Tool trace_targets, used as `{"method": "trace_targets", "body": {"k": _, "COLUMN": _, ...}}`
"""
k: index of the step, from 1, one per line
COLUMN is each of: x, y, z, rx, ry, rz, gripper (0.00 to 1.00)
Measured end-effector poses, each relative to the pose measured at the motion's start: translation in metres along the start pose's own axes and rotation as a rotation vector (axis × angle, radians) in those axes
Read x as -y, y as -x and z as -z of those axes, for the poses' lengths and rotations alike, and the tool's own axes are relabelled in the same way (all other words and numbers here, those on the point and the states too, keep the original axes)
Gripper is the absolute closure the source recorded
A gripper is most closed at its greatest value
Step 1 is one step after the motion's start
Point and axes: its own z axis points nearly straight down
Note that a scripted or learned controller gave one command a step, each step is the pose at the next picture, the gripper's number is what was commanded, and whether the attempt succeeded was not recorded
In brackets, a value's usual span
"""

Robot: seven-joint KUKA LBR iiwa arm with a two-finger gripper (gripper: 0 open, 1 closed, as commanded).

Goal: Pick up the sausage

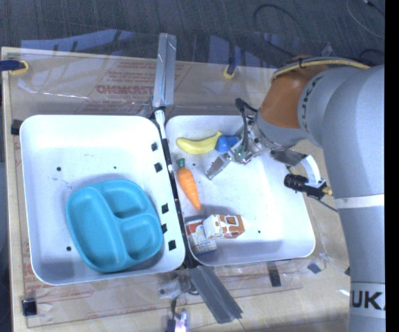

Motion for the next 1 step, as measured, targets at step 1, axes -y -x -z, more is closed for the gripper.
{"method": "trace_targets", "body": {"k": 1, "x": -0.0183, "y": 0.0163, "z": 0.0146, "rx": -0.026, "ry": -0.036, "rz": 0.083, "gripper": 0.0}}
